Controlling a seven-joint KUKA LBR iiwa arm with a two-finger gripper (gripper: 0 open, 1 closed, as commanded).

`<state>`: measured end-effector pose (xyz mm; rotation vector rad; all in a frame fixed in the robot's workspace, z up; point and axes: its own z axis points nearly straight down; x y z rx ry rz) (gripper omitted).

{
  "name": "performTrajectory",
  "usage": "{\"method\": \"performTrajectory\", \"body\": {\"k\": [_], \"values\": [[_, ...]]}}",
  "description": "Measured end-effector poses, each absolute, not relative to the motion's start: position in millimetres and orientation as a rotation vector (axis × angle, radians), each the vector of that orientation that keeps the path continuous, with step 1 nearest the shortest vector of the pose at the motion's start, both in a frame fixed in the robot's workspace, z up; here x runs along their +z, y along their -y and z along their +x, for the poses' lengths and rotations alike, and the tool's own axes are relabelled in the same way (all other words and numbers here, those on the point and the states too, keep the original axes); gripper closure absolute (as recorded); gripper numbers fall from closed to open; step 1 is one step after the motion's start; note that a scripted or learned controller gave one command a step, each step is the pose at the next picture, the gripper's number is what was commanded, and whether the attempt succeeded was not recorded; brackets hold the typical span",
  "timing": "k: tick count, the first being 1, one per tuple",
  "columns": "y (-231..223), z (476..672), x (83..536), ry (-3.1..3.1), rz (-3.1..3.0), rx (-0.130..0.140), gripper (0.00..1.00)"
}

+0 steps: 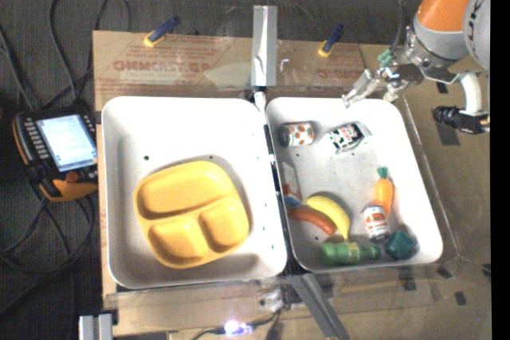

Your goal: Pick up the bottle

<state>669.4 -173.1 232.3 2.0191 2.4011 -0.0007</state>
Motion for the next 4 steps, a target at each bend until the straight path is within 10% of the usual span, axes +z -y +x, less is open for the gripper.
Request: {"method": "performTrajectory", "body": {"k": [1,2,3,4], "values": [[117.6,673.3,128.5,-2.121,2.295,0.013,0.0],[187.2,670.9,88.2,-2.231,2.202,0.004,0.0],[81.6,650.3,184.0,-2.461,1.952,0.0,0.0],[139.5,621.2,127.3,-2.356,2.042,0.018,0.0]]}}
